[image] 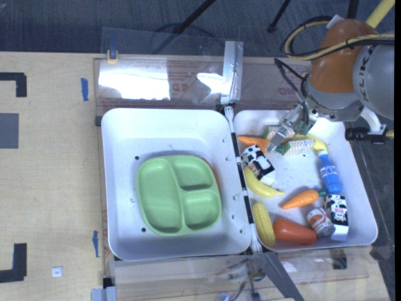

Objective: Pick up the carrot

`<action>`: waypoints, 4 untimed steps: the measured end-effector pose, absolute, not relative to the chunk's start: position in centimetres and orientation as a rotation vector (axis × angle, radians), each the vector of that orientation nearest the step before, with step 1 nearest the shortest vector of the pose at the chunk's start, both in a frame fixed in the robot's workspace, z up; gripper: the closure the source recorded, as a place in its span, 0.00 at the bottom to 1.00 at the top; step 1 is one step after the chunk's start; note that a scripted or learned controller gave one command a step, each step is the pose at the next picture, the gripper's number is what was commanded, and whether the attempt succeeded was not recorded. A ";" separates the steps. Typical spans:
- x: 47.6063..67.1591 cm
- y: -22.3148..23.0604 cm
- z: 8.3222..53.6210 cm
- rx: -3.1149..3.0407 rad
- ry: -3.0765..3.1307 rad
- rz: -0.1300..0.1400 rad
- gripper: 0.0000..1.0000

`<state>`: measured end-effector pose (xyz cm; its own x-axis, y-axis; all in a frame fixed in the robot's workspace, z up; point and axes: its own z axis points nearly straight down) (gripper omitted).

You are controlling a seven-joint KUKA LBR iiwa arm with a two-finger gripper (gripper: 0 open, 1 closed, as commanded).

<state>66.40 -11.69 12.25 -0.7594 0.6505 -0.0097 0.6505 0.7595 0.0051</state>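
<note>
A pale wooden table was seen carrying two white bins side by side, with black tape marks and blue tape bits on its left part. The left bin held a green divided plate. The carrot lay in the right bin, near its middle, between a banana and a blue bottle. A corn cob and a red pepper lay nearer the front. The hand was positioned over the bin's far part, well apart from the carrot; whether clenched or released could not be told. Dark carpet and stand legs were seen beyond the table.
</note>
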 end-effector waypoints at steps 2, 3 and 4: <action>66.3 -11.6 11.7 0.825 2.998 -0.029 0.00; 66.5 -12.2 11.7 0.648 3.048 -0.030 0.00; 65.7 -10.3 9.0 0.303 3.123 -0.012 0.00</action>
<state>65.67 -10.32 9.01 -0.9814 0.1921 -0.0047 0.1921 0.9813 -0.0069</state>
